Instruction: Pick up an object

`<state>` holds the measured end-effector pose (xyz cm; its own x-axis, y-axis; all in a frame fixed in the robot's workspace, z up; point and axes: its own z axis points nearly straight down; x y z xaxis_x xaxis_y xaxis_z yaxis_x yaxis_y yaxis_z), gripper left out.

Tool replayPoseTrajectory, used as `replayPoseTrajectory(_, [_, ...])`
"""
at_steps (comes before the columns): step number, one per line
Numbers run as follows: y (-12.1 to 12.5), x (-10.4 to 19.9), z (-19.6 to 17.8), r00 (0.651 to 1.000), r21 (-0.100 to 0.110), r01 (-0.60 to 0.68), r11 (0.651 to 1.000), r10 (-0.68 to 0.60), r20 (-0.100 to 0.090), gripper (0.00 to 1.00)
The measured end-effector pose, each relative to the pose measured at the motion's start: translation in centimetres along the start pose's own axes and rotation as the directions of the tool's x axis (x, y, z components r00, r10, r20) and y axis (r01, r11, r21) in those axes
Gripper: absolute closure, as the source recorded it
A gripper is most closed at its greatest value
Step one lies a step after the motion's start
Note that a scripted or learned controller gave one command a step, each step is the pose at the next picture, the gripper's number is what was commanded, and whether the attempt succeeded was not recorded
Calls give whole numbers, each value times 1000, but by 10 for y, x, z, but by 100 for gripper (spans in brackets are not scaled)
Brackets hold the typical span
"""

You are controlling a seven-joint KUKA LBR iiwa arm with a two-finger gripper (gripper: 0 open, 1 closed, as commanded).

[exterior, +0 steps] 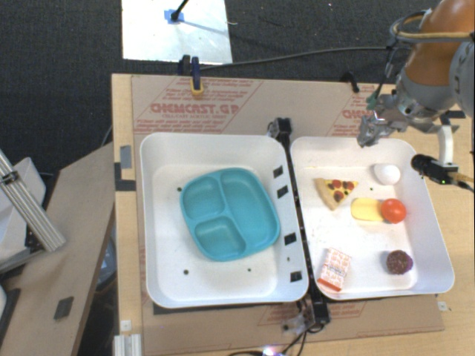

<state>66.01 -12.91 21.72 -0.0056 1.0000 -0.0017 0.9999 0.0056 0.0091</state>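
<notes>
- Camera view puts the claw (368,136) at the far edge of the right bin (427,221), hanging just over its back rim; from my seat I cannot tell how it is set, as the tip is small and blurred.
- I see nothing gripped in it, and it touches none of the objects.
- Above it, the grey arm with its orange band (445,28) comes in from the upper right.
- Nearest the claw, I make out a white egg-like ball (386,173) near the bin's back right corner.
- Just left of that lies a toy pizza slice (335,191), point towards the front.
- In front of the ball, a yellow block (365,210) and a red tomato-like ball (393,211) sit touching each other.
- Further forward, a dark purple ball (399,262) rests by the right wall.
- A small red-and-white packet (334,268) lies at the front left of that bin, tilted.
- The left bin (159,199) holds a teal divided plate (230,213) with three compartments, set at a slant.
- Both bins rest on a brown printed sheet (223,102) spread over the counter (122,124).
- A blue-and-yellow clamp (194,76) grips the sheet's far edge.
</notes>
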Motion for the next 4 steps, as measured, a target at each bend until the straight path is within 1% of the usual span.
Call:
replayPoseTrajectory(1, [1,0,-14,1000,4,0,1000,0,-1,100])
replayPoseTrajectory(2, [-18,58,-21,1000,7,3,1000,-3,-4,100])
replayPoseTrajectory(3, [-31,116,-20,1000,9,4,1000,-4,-4,100])
replayPoseTrajectory(4, [-61,171,-16,1000,11,4,1000,-4,-4,100])
